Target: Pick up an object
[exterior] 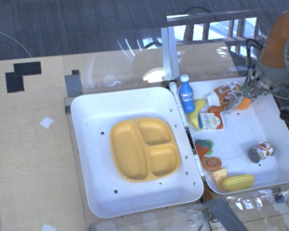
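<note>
End effector point(234, 104): low in the right bin point(281, 136), at the back; you cannot tell its grip.
Nearest target: orange piece point(244, 104) beside a carton point(227, 94).
Advice: descend straight, close slowly, lift clear of the bottle point(186, 94).

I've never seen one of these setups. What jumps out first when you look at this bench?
A big yellow divided tray lies alone in the left white bin. The right bin holds a jumble of small toy groceries: a blue bottle at its top left corner, a yellow banana-like piece near the front edge. The grey arm with an orange band reaches in from the right, its gripper low over the items at the back.
</note>
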### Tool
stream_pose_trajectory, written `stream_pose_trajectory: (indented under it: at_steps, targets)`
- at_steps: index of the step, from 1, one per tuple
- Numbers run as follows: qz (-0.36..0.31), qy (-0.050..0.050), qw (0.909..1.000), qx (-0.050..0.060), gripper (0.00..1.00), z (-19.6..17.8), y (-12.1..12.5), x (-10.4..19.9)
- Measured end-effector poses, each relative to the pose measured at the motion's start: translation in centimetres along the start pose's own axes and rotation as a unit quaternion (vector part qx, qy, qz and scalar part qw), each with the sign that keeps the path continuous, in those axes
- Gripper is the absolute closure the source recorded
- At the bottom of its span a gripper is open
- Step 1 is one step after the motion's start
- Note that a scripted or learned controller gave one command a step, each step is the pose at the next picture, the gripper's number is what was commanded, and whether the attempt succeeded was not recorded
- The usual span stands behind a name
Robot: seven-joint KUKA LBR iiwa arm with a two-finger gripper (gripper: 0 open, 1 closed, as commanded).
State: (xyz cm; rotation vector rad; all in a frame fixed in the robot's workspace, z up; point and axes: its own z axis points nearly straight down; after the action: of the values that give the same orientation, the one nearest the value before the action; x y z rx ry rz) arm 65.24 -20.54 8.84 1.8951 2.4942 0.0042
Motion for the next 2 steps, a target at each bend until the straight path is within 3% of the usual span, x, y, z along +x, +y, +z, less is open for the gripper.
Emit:
stream_pose_trajectory:
  at_steps: [1, 2]
  targets:
    - [-0.006, -0.003, 1.0000, -0.005, 1.00, -1.5, 0.5, 0.1]
    - [-0.018, 0.000, 0.9998, -0.006, 1.00, -11.6, 4.5, 7.7]
